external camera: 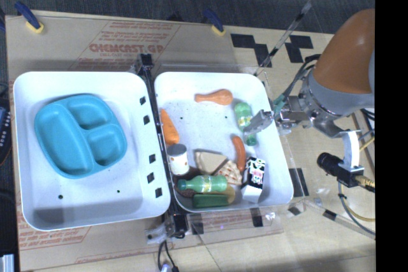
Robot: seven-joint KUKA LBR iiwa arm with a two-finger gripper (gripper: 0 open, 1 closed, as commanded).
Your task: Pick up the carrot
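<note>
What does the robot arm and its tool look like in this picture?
The arm is bulky and rounded, orange above and grey below toward the wrist. Its tool is small, of grey metal, with greenish parts near it. Black cables hang beside the arm.

The bench (210,245) and both bins (25,156) are seen from one fixed camera set above, slanted downward, from a moderate distance; the arm (344,67) enters from the right.
</note>
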